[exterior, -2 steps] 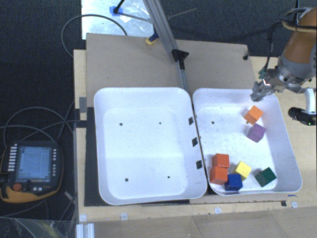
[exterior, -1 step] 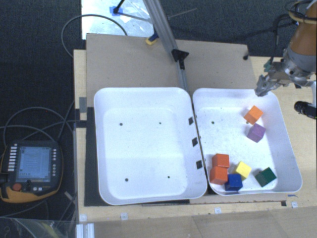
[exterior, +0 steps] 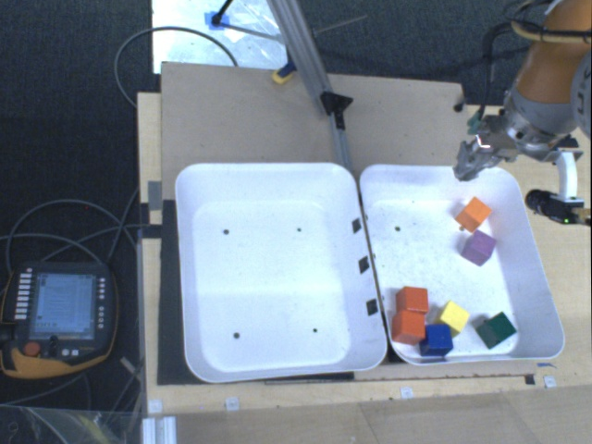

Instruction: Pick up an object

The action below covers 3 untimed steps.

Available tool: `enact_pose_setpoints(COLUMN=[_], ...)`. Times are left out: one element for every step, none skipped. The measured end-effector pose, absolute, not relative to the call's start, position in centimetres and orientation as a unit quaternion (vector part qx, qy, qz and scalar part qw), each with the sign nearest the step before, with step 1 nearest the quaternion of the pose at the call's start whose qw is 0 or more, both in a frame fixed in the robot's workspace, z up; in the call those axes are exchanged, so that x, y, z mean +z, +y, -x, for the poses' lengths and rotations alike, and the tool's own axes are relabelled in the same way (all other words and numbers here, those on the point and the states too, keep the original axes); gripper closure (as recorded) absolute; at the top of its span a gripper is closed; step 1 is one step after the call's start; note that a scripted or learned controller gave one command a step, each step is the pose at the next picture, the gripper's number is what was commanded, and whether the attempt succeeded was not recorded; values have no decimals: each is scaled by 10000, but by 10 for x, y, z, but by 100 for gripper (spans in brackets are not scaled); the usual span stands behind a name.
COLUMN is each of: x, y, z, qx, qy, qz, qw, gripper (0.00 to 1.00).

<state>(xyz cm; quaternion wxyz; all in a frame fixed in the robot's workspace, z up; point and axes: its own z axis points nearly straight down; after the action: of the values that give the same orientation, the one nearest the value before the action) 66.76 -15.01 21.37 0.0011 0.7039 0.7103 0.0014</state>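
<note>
a handheld control pendant [exterior: 57, 320] lay on the dark floor to the left of the worktop [exterior: 250, 109]. on the worktop the left bin [exterior: 199, 188] and the right bin [exterior: 532, 276] sat side by side, rims touching. along the right bin's near edge two red-orange blocks [exterior: 410, 314] were stacked against each other, with a blue cube [exterior: 437, 339] and a yellow cube [exterior: 454, 316] just beside them and a dark green cube [exterior: 497, 329] further right. higher up lay a purple cube [exterior: 478, 247] and, just above it, an orange cube [exterior: 474, 214]. the claw [exterior: 467, 165] hung over the bin's far right corner, near the orange cube but apart from it, nothing seen in it; how far it was spread could not be told.
</note>
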Motion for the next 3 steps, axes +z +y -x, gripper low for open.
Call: enact_pose_setpoints(x=[208, 225, 225], y=[-95, -42, 21], z=[-668, -667, -674], qx=[10, 20, 23], qy=[7108, 7109, 7112], qz=[-7034, -7033, -7030], qw=[0, 7, 6], gripper=[100, 100, 100])
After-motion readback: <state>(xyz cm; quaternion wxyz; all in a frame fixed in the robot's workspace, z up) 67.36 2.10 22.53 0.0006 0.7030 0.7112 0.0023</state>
